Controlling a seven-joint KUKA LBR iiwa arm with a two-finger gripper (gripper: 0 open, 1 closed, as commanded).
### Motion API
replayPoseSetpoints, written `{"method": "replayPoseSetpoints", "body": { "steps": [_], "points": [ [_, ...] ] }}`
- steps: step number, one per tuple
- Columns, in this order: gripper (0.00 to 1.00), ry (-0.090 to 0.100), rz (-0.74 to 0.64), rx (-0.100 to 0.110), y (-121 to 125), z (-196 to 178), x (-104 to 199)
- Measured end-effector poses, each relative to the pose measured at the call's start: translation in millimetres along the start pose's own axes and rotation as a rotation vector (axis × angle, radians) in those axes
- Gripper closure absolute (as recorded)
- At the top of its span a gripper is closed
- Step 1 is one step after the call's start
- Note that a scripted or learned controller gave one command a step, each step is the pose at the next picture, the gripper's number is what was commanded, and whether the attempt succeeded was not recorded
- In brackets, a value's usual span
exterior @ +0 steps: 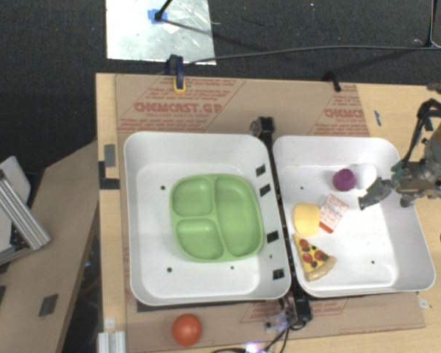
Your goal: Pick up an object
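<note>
Four toys lie in the right bin (408, 259); gripper (373, 195) beside them, its opening impossible to tell.

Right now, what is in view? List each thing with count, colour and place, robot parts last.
bins: 2, white, side by side on the bench
tray: 1, green, three compartments, in the left bin
ball: 1, purple, right bin, far side
cup: 1, white, right bin, just right of the ball
packet: 1, red and white, middle of the right bin
bun: 1, yellow, right bin, left of the packet
pizza slice: 1, yellow with red spots, right bin, near side
orange ball: 1, orange-red, on the bench in front of the left bin
clamp: 1, blue and yellow, far edge of the bench
hand: 1, grey, over the right bin's right side
</note>
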State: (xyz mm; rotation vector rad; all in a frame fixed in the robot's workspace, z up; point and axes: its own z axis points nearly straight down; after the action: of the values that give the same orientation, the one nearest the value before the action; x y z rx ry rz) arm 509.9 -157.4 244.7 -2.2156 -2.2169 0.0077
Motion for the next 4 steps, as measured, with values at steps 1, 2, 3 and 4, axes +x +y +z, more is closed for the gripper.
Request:
{"method": "replayPoseSetpoints", "body": {
  "steps": [1,2,3,4],
  "points": [
    [0.00,-0.002,-0.003,-0.010,2,-5,0],
    [0.00,-0.001,-0.001,-0.007,3,37,5],
    [0.00,-0.001,-0.001,-0.007,3,79,7],
    [0.00,-0.001,-0.001,-0.008,8,122,6]
  ]
}}
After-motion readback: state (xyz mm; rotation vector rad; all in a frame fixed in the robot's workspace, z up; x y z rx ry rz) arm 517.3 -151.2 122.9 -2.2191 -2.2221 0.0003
